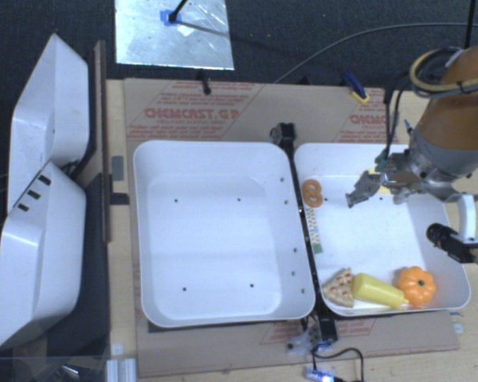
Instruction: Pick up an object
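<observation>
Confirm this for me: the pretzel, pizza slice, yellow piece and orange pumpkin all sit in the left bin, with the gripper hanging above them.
Wrong on the bin. The camera view shows the pretzel, pizza slice, yellow piece and orange pumpkin in the right bin, not the left bin. The gripper does hang over that right bin.

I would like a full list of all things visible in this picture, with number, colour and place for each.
Pretzel: one, orange-brown, right bin, left wall.
Pizza slice: one, tan and red, right bin, front edge.
Yellow object: one, beside the pizza slice.
Pumpkin: one, orange, front right corner.
Left bin: one, white.
Right bin: one, white.
Cardboard sheet: one, brown, under the bins.
Metal plate: one, grey, top.
Gripper: one, grey, above right bin.
</observation>
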